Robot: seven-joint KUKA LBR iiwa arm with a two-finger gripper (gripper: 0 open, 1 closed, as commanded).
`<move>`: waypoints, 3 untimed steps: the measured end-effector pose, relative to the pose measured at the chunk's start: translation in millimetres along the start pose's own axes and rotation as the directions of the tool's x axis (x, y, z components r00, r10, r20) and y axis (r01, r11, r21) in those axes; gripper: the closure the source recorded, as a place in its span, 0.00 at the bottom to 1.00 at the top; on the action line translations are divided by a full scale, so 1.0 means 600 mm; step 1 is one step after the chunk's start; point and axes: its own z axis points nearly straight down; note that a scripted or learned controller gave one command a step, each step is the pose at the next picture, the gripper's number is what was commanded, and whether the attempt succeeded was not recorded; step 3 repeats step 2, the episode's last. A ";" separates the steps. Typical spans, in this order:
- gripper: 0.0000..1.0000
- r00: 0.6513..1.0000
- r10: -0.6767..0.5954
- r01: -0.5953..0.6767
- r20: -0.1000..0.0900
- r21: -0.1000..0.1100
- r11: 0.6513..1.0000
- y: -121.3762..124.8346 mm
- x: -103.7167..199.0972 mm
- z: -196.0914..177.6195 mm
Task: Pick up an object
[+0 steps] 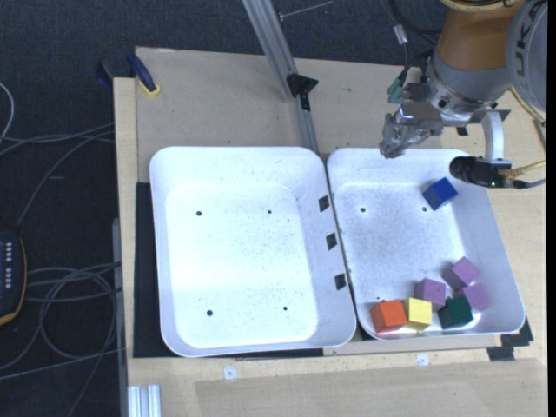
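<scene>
Blocks lie in the right bin [486,233]: a blue block [440,192] sits alone near the bin's far right part, well apart from the others. The rest cluster in the near right corner: an orange block [389,314], a yellow block [420,312] just beside it, a green block [454,314] next along, and three purple blocks [432,290] [464,272] [476,297] behind and to the right of them. The left bin [165,233] sits beside the right one, their rims meeting along the middle.

The gripper [393,148] hangs over the far edge of the right bin, left of the blue block and apart from it. Nothing shows between its tips; whether they are spread or pressed together cannot be told from this angle. Above it the arm [482,42] shows its orange band, and grey letters "UK" can be read on the casing at the right edge; the rest of the word is cut off.
</scene>
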 end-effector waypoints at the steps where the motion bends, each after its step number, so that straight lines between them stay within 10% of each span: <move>1: 1.00 1.000 -0.001 0.001 -0.001 -0.002 1.000 -0.023 0.092 -0.008; 3: 1.00 1.000 -0.001 0.001 0.000 -0.001 1.000 -0.046 0.176 -0.013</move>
